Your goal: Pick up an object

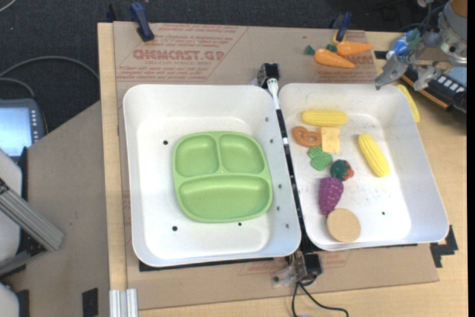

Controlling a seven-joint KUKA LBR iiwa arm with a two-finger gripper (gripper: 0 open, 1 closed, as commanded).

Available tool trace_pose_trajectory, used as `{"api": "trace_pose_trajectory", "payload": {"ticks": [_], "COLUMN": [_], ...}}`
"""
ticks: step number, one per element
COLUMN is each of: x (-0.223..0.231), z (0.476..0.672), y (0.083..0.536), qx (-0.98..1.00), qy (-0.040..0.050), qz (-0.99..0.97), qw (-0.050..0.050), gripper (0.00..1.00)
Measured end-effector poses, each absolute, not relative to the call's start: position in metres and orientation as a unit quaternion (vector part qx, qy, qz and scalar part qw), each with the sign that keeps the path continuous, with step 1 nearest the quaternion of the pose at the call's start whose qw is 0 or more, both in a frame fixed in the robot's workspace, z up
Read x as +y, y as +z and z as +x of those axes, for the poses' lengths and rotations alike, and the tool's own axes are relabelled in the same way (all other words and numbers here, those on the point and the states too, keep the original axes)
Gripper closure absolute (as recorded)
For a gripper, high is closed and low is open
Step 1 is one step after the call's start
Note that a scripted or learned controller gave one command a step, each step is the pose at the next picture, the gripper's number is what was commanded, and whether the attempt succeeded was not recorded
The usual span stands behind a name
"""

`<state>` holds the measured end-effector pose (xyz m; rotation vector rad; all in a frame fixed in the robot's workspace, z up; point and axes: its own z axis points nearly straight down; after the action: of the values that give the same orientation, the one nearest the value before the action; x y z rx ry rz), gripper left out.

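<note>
1. The gripper (pixel 391 74) hangs at the upper right of the frame, just past the right bin's (pixel 427 189) far corner; whether it is open or closed I cannot tell.
2. Nothing looks picked yet: the toy food lies in the right bin, with corn (pixel 372 154), a banana (pixel 324 117), grapes (pixel 331 194) and a cookie (pixel 344 225).
3. The left bin (pixel 145 159) bears a green plate (pixel 221 177).
4. Left, as I judge: descend, grasp, lift.
</note>
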<state>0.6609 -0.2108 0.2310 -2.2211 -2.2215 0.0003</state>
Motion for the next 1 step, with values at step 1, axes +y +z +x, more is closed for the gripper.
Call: {"api": "trace_pose_trajectory", "payload": {"ticks": [1], "x": [-0.1701], "z": [0.6178], "y": [0.0781], "qx": [-0.707], "qy": [0.0021], "qz": [-0.707], "qw": [0.006], "gripper": [0.0]}}
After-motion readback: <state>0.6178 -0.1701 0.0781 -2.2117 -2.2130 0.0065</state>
